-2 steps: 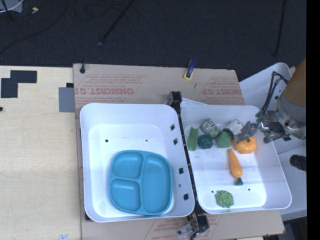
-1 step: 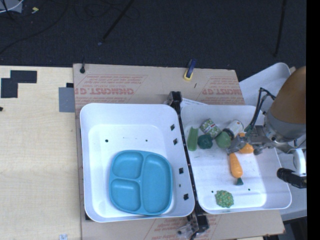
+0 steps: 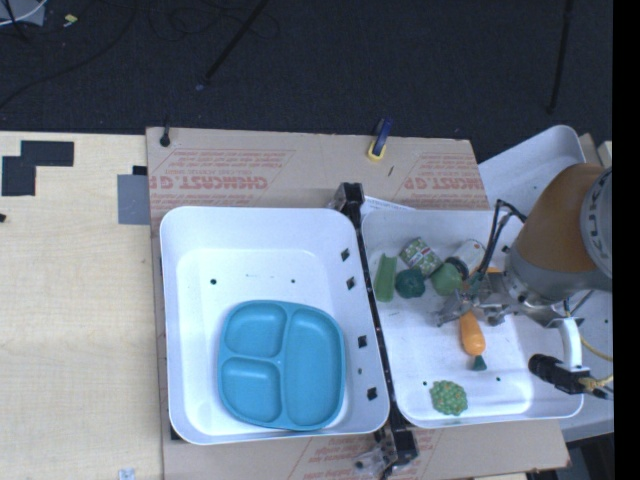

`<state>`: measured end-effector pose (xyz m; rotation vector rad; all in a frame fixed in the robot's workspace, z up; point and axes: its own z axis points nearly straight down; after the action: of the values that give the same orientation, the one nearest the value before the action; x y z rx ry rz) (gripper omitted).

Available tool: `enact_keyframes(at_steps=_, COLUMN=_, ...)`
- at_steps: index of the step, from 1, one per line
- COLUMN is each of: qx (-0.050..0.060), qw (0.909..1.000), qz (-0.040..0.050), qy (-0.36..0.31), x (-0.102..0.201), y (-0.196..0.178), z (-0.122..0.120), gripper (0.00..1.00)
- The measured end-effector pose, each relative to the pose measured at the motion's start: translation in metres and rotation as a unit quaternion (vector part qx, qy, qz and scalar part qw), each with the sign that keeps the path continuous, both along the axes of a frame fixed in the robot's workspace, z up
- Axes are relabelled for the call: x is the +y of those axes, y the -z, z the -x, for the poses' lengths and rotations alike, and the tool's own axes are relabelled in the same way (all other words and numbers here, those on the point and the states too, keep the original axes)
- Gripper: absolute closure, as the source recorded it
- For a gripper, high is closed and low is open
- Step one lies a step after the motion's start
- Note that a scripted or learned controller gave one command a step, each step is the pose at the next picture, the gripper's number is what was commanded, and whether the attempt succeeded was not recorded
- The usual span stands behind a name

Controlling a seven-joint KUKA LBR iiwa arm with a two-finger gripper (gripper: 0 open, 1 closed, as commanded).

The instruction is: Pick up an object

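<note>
The pincer [image 3: 470, 303] sits low in the right bin [image 3: 420, 373], at middle right of the frame, its dark metal parts spread just above an orange carrot-shaped toy [image 3: 473, 335]; whether it is apart or together cannot be told, since the parts blur into each other and nothing clearly sits between them. The arm [image 3: 575, 233] enters from the right edge, its orange band bulking over the bin's right wall and bending down toward the pincer, with thin black cables looping beside it. Left of the pincer, in the upper part of the same bin, lie a small green round item [image 3: 446, 276], a dark green lump [image 3: 410, 284], a long green piece [image 3: 384, 277] by the left wall and a patterned green-and-white item [image 3: 419, 256]. A bumpy green ball [image 3: 449, 398] rests near the lower wall, well apart from the rest. The left bin [image 3: 200, 243] holds a blue divided plate [image 3: 281, 364] in its lower half. Both bins stand on a cardboard sheet [image 3: 300, 168] printed in red with mirrored writing, too faint to read surely. The light wood table [image 3: 70, 318] spreads across the left, bearing black and grey patches at upper left; dark floor fills the top of the frame.
</note>
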<state>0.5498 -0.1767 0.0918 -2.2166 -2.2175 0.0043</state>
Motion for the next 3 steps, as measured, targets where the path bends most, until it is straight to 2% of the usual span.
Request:
enact_keyframes(at_steps=1, qx=-0.002, qw=1.0000, qz=0.0004, qy=0.002, x=0.000, y=0.005, z=0.000, gripper=0.00)
enact_keyframes(at_steps=2, qx=-0.001, qw=1.0000, qz=0.0001, qy=0.005, x=-0.001, y=-0.006, z=0.001, gripper=1.00)
enact_keyframes(at_steps=3, qx=-0.004, qw=1.0000, qz=0.0013, qy=0.000, x=-0.001, y=-0.051, z=-0.007, gripper=1.00)
